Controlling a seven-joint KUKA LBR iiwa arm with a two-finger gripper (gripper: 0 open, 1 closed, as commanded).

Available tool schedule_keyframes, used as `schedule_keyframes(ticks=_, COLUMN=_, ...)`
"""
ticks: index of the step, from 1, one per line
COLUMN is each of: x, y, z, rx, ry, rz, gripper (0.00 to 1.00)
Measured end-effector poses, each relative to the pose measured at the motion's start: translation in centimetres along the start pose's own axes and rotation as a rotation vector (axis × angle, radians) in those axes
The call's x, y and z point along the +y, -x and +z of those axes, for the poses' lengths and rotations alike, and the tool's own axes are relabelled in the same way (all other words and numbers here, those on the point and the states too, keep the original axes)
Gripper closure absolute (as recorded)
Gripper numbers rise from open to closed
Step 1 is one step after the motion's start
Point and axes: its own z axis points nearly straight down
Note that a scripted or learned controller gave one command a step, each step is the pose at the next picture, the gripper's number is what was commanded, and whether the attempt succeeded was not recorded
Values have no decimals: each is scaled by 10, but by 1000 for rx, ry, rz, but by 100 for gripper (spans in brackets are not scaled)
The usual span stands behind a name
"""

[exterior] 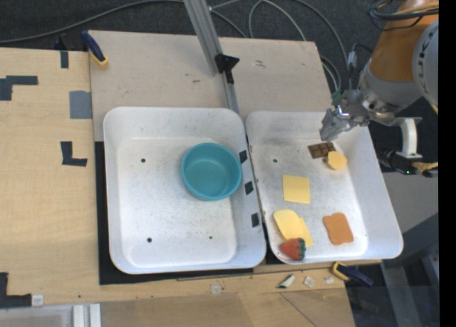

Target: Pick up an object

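Note:
My gripper [330,129] hangs over the far part of the right bin [274,127], just above a small brown block [320,150]. A round yellow piece [336,161] lies right beside that block. Nearer the front lie a yellow square slice [296,189], a yellow wedge [291,224], an orange bread-like piece [338,229] and a red strawberry [293,248]. Nothing shows between the gripper's tips.
The left bin [128,176] holds a teal bowl [210,170]. A grey metal pole [203,23] slants up from between the bins. Cables trail over the dark floor behind the bench. A blue and yellow clamp [95,48] sits at the board's far left corner.

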Motion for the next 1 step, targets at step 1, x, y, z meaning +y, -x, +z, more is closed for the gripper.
schedule_keyframes(ticks=1, x=7, y=-53, z=-12, rx=3, ry=-3, rz=-6, gripper=100)
